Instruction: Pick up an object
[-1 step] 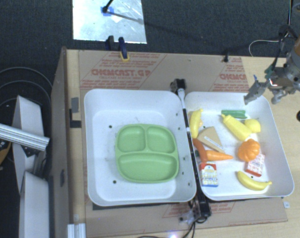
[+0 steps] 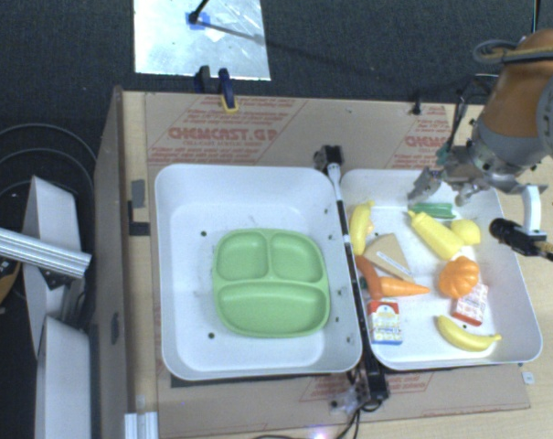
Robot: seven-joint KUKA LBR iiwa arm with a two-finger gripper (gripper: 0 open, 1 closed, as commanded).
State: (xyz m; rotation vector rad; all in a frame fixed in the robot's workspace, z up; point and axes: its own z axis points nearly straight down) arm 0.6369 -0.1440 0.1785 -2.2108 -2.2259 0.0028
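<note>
1. Bins come first: two shallow white bins stand side by side on a brown cardboard sheet [image 2: 258, 122], and they touch along the middle.
2. The left bin [image 2: 189, 208] holds one green plate [image 2: 271, 282] with three compartments. The plate lies flat near the centre of this bin, and nothing lies on it.
3. The right bin [image 2: 523, 337] holds a group of toy food. At the left wall stands a yellow corn cob [image 2: 360, 228]. Beside it lies a tan wedge [image 2: 390, 254] like a sandwich, and just below that an orange carrot [image 2: 399, 287] points to the right.
4. Below the carrot lies a small carton [image 2: 386, 323] with red, white and blue print; the print is too small to read.
5. In the middle of the right bin a yellow bottle [image 2: 436, 234] lies tilted, with a green piece [image 2: 431, 210] at its upper end and a lemon [image 2: 466, 233] touching its right side.
6. Below the lemon sits an orange fruit [image 2: 458, 277]. A red and white packet [image 2: 472, 305] lies just under it, and a banana [image 2: 466, 335] lies near the front wall.
7. The gripper [image 2: 448, 183] hangs over the back part of the right bin, just above the green piece. Its fingers are spread apart and hold nothing.
8. Red letters on the cardboard read "CHEMCAST GP" behind the left bin, and the same print shows partly behind the right bin.
9. Behind the cardboard, a shiny sheet [image 2: 201, 26] lies on the dark floor.
</note>
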